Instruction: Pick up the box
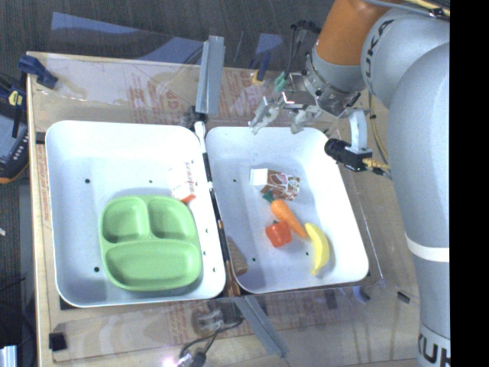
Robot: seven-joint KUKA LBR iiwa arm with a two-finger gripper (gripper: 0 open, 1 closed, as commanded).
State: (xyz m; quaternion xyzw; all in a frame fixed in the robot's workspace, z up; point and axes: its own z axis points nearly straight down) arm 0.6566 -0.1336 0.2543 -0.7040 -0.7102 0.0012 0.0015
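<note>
I see the gripper poised over the far rim of the right bin, near that bin's upper left corner. Its two fingers are spread apart, nothing between them. Orange band sits above the wrist; grey arm runs down the right side.

The box lies on the right bin's floor, in the upper middle part: a small carton with a white end facing left and a printed brown-red face. It sits nearer the camera than the fingers, apart from them, with bare white floor between.

Just beside the box, toward the camera: a carrot lying at a slant, its top end touching or nearly touching the box — I cannot tell which. A small red block lies against the carrot's lower side. A banana lies to the right of these, close to the carrot's tip.

Left bin: a green divided tray in the lower half. A small white packet with a red corner rests just beyond the tray's upper right edge, near the wall between the bins.
</note>
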